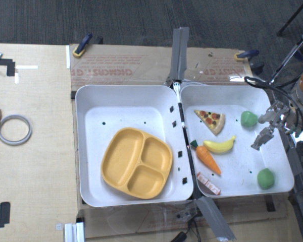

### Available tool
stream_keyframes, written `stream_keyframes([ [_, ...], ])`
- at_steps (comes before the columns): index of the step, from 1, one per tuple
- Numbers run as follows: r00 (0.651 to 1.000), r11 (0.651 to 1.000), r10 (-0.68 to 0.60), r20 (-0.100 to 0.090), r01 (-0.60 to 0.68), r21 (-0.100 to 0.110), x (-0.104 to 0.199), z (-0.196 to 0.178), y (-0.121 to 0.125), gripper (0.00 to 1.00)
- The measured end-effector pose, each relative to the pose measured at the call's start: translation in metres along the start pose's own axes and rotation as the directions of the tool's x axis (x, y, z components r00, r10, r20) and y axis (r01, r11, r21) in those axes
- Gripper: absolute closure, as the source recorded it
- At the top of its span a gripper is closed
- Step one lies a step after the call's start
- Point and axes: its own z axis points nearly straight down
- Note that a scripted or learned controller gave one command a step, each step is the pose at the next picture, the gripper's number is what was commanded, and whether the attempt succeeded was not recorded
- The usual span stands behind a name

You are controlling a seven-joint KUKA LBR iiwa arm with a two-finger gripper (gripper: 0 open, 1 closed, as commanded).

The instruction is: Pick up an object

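surface [35, 185]: pale wood
bins: left bin [86, 150], right bin [232, 101], side by side
tape roll [13, 129]: left of the bins
clamps: blue-and-yellow clamp [82, 45], second clamp [246, 55], far edge

Fixed overhead placement, 1 camera, aimed down at a slant onto the worktop [35, 185]. Far enough back to frame both bins whole: left bin [91, 105] near centre, right bin [285, 180] toward the right edge. Near worktop edge cropped at the bottom; dark floor [141, 14] across the top. Gripper [267, 127] entering from the right edge.
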Motion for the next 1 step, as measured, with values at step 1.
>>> stream_keyframes([
  [1,0.979,0.979,-0.203,0.003,0.203,-0.001,-0.0425,-0.0269,0.0281,0.00],
])
